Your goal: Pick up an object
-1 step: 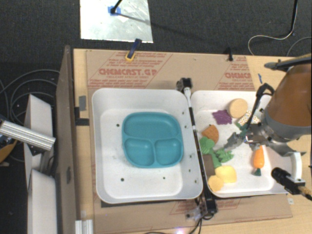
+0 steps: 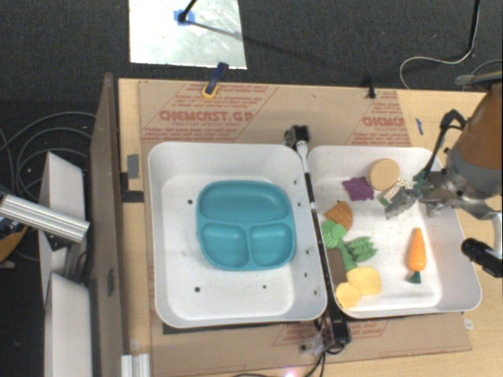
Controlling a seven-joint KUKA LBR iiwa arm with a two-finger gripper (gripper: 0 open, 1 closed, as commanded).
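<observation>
Arm is reaching in from the right over the right bin (image 2: pixel 471 293), gripper (image 2: pixel 398 199) hanging low near the bin's middle, between the tan round piece (image 2: pixel 384 173) and the carrot (image 2: pixel 416 249). Whether it is open or closed, cannot tell. Candidates are sitting loose in this bin: purple piece (image 2: pixel 358 188), green pieces (image 2: pixel 346 240), yellow pieces (image 2: pixel 359 284). Left bin (image 2: pixel 177 163) is carrying a teal divided tray (image 2: pixel 245 224), likely the drop-off side.

Bright, even light; slightly soft focus
</observation>
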